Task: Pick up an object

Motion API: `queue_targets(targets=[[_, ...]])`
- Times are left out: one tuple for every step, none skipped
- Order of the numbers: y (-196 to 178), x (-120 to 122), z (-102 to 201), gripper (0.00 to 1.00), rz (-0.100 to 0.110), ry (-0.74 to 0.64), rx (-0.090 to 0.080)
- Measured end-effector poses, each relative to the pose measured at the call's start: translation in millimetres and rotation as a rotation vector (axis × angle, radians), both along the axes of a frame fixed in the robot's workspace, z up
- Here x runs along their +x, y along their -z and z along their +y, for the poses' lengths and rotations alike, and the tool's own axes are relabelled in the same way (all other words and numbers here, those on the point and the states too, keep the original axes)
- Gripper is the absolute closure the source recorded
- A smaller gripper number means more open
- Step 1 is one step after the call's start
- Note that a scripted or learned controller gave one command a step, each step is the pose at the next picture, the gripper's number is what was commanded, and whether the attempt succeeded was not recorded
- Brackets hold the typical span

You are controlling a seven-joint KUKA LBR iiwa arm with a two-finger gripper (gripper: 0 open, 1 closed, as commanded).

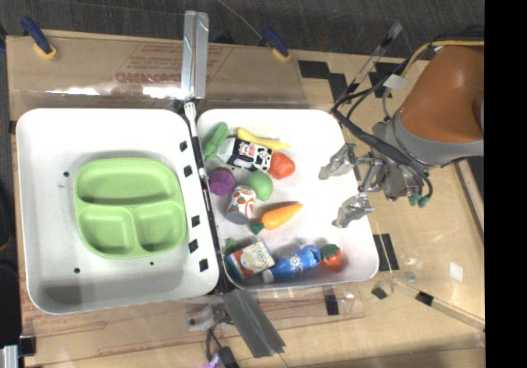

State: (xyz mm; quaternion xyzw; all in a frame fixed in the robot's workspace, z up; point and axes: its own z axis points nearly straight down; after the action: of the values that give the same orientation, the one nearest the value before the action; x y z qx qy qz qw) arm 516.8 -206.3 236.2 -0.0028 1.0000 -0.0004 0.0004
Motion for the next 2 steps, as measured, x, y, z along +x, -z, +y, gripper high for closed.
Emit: queue_targets(targets=[[144,28,33,0.0,-0.002,-0.143,0.0],[147,118,88,0.0,0.012,-0.227,0.006]])
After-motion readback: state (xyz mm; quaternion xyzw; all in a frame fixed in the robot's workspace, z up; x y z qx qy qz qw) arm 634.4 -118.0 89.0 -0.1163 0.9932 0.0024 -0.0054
